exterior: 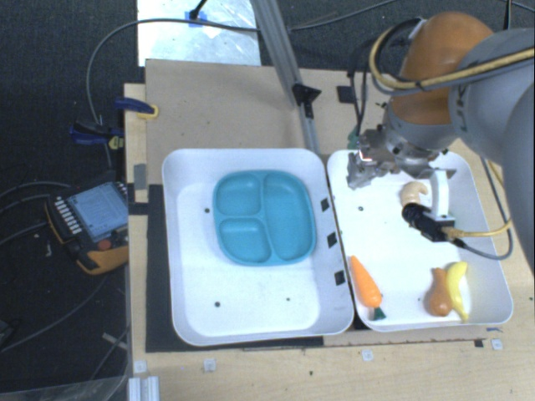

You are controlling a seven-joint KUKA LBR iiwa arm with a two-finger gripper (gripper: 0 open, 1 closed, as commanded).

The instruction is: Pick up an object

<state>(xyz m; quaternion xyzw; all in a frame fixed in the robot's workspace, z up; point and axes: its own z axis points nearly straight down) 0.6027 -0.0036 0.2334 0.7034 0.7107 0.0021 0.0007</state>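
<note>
The bench (226,98) was a brown board on a dark carpet floor, and it carried two white bins side by side. The left bin (188,299) held a blue plate (264,217) with three compartments, lying flat near the bin's far side. The right bin (485,307) held a carrot (366,284) near its left wall, a banana (459,289) and a brown pear-like thing (438,295) touching each other in the near right corner, and a small beige object (413,194) in the far half. Left of the bench, on the floor, lay cables, some clamps and a small device (90,215). A bright sheet (201,19) lay beyond the bench.

The arm (468,65) came from the right and bent down over the far part of the right bin. The gripper (361,172) hung near the far left corner of that bin, well apart from the carrot and left of the beige object.

The wrist covered the fingers, so I cannot tell if they were apart or together. The beige object was too small to name.
</note>
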